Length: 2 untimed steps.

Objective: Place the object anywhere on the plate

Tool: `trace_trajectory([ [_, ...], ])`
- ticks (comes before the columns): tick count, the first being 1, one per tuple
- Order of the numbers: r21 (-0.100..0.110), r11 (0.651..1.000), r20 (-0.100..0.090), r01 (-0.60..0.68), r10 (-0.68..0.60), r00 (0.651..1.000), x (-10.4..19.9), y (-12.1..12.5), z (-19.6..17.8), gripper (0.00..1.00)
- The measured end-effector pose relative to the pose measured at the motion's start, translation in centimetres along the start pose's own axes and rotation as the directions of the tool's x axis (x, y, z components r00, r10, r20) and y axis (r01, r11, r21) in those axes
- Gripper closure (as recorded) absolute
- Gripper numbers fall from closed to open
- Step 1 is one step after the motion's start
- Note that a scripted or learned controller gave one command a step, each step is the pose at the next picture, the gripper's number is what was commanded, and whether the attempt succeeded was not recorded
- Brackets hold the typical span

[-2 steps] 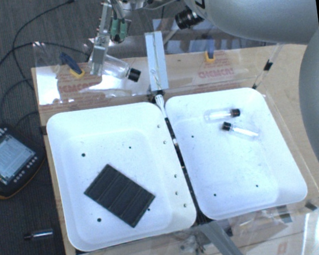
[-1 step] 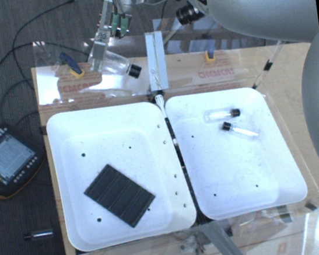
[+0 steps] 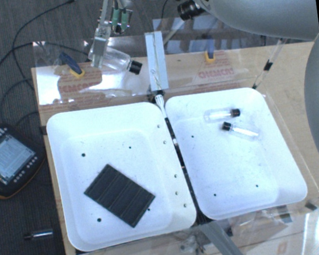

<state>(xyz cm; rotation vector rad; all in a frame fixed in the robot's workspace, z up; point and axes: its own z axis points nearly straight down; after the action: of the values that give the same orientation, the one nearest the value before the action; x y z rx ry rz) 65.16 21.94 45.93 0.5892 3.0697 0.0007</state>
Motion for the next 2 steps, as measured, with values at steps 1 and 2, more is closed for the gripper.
trace_trajectory([
  [1,-0.001,1.0,0.004,-0.001,0.001,1.0,-0.08,0.05,-0.97,1.0],
  [2,-0.002,1.0,0.007,-0.002,0.002,1.0,-0.15,0.1,-1.94,1.0],
])
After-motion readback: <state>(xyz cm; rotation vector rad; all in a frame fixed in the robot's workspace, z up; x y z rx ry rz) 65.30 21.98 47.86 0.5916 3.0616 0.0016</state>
